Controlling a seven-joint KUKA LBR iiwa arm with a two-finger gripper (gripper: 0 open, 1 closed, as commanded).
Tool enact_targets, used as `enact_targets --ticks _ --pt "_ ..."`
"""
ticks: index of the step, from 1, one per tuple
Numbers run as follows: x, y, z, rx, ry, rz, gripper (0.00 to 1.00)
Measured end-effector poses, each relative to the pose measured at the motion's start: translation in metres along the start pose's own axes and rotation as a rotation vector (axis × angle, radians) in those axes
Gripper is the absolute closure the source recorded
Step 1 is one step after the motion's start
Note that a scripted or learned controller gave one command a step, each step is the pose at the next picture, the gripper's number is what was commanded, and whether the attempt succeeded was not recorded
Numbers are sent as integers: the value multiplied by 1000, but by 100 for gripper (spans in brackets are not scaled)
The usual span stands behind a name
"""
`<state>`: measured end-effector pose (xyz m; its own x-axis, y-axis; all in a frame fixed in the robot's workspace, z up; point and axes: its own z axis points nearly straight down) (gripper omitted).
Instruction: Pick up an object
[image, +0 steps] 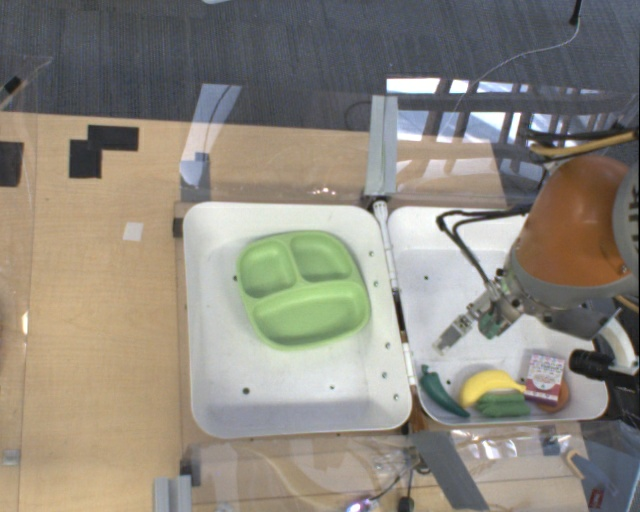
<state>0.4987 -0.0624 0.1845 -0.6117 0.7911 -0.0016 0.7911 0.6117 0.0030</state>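
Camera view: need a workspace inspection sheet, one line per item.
Surface: wooden bench bearing left bin and right bin.
Job's things: banana, dark green piece, green block, small carton, clustered at right bin's near edge.
Clutter: green divided plate in left bin.
Grippers: gripper over right bin, above the cluster; nothing between the jaws.
Cables: black cable by the arm.
Surroundings: dark carpet.

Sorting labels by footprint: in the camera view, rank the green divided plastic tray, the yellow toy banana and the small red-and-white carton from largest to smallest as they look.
1. Green divided plastic tray, far the largest.
2. Yellow toy banana.
3. Small red-and-white carton, close to the banana, so this order is unsure.
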Motion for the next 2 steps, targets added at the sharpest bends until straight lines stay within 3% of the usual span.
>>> enact_targets --ticks 1,2 --pt "66 37 0 -2 -1 -165 0" --pt "84 52 0 -1 0 -379 0"
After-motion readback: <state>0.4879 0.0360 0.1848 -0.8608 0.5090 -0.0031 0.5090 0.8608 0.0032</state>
